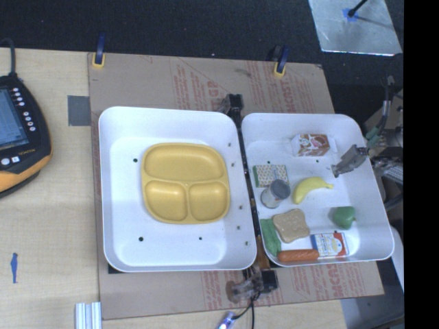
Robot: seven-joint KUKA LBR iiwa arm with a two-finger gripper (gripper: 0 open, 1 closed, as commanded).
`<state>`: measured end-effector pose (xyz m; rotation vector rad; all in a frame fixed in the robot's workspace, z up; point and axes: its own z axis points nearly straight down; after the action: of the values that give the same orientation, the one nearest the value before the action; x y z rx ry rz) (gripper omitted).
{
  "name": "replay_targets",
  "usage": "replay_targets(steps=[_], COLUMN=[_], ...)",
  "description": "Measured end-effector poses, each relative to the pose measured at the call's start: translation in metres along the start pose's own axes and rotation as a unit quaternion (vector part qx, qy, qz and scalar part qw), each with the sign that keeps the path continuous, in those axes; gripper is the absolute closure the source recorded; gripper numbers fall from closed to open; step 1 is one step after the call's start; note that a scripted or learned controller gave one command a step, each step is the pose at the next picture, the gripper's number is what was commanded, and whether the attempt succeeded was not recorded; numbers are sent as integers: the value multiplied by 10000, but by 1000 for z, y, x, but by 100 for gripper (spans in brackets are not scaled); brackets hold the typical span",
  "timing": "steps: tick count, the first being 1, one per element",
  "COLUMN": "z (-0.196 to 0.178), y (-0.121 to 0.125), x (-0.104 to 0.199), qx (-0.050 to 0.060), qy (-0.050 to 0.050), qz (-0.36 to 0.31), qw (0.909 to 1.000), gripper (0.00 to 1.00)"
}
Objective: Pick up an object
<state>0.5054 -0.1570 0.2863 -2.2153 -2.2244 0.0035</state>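
The gripper [351,160] hangs at the right bin's [374,242] right edge; I cannot tell its state. The banana [310,188] lies mid-bin, so closing here risks grabbing nothing.

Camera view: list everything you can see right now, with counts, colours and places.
bins: 2, white, side by side on the bench
divided plate: 1, yellow, left bin
banana: 1, yellow, right bin centre
bread slice: 1, tan, right bin
green lump: 1, right bin, right side
packet: 1, white and red, right bin top
carrot: 1, orange, right bin bottom
pendant: 1, black and orange, bench left
end effector: 1, grey, over right bin's right edge
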Motion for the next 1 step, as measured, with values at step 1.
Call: replay_targets(steps=[1], z=[144], y=[26], x=[35], qx=[-8], qy=[-6], qz=[-7], qw=[10000], gripper=[0])
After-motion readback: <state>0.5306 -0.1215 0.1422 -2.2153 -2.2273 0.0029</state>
